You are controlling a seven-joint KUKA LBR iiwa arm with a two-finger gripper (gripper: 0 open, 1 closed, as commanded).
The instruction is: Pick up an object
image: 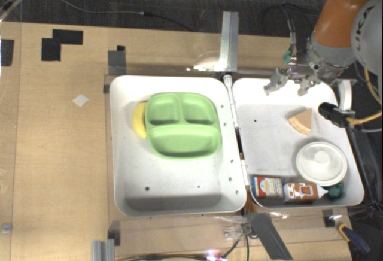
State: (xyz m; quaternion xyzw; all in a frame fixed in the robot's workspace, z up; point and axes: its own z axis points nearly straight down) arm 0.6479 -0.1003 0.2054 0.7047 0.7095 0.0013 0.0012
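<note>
**Q.** What does the figure show of the gripper and the candidate objects?

**A.** The gripper (289, 82) hangs over the far edge of the right bin (263, 134), its two fingers spread apart with nothing between them. Just right of it and slightly nearer lies a tan wedge (301, 121) on the bin floor. Nearer still sits a round white bowl (321, 162), and along the near wall lies a carton (283, 188) on its side, with a small dark green item (335, 191) at its right end, too small to identify. The left bin (173, 188) holds a green divided tray (181, 124) resting partly over a yellow object (139, 120) at its left.

**Q.** Which object is the likeliest to be taken, and how would it handle?

**A.** Judged by nearness, the wedge. It looks light and stiff, perhaps a toy food piece; its tapered sides could let it squirt out of a pinch, so the fingers should close across its thicker end or its flat faces.

**Q.** And the alternatives?

**A.** The bowl appears rigid, smooth and light; its rim offers the one usable hold, one finger inside and one outside. The carton seems stiff enough to pinch across its narrow width, though it lies touching the wall, which leaves little room for the nearer finger. The tray is broad and probably slippery plastic; only a rim or a divider ridge would fit between the fingers.
</note>
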